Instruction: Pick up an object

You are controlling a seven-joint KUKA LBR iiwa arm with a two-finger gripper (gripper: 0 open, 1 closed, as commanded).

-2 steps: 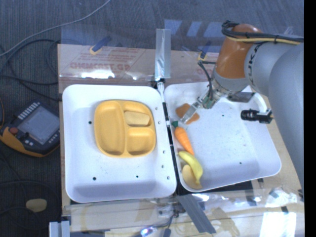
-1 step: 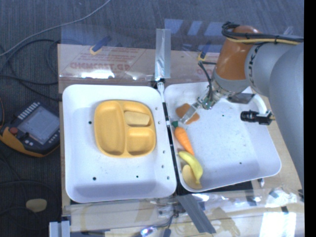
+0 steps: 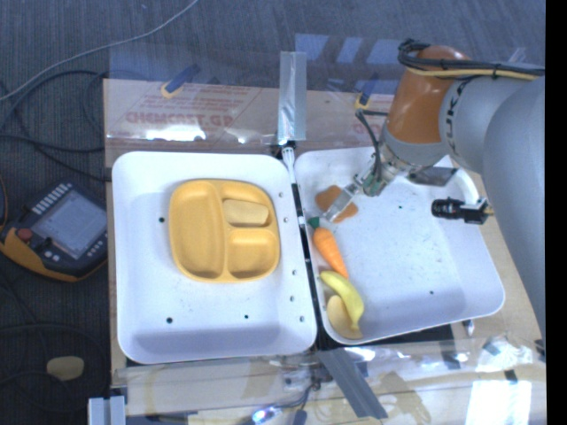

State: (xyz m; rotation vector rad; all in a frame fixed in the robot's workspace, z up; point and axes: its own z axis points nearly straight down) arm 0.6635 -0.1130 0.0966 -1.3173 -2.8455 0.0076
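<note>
one brown item (image 3: 335, 201) half hidden under gripper (image 3: 363, 187); grip unclear.

Faint, unreadable red print on cardboard (image 3: 190, 113)

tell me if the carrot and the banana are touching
Cannot tell: in the camera view the carrot tip meets the banana top, with no plain gap or contact.

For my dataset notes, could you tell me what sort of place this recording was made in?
Probably a robotics lab's grasping bench: a teach pendant lies on grey carpet, and two white bins hold toy food, such as a carrot and a banana.
</note>
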